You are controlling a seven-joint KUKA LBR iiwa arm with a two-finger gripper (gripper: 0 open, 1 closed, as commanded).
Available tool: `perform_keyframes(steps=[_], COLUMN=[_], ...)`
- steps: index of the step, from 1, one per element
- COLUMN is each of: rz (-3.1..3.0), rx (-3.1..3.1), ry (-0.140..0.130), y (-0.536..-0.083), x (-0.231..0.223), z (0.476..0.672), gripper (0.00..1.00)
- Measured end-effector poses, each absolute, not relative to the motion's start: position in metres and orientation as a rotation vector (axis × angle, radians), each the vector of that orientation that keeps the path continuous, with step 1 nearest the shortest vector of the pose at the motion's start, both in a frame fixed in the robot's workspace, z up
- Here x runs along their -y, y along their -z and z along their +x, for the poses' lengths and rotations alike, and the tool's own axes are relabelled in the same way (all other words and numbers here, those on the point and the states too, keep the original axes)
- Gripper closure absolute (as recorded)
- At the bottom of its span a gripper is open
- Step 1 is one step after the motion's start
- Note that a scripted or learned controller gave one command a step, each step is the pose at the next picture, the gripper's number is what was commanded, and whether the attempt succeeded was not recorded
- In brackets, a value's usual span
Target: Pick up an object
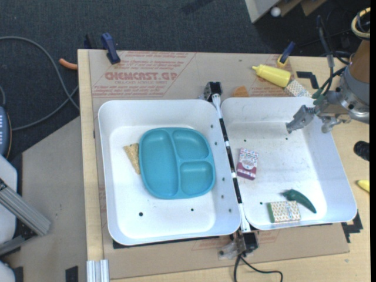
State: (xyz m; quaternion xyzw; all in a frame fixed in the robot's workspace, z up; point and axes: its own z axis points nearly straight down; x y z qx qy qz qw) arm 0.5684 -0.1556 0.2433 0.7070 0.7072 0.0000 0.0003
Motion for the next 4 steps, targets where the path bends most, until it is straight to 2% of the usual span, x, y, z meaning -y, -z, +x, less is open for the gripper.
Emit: perform_keyframes(steps=[1, 2, 3, 4], rz=[2.223, 2.219, 2.217, 2.217], rx=[-2.225, -2.219, -2.215, -2.212], ry=[0.002, -0.006, -0.015, -0.012], y=[-0.142, -0.091, -0.090, -0.089], x=[0.102, 0.096, 0.103, 0.096], z=[0.608, 0.586, 0.575, 0.567], gripper=[0.00, 0.00, 0.00, 0.00])
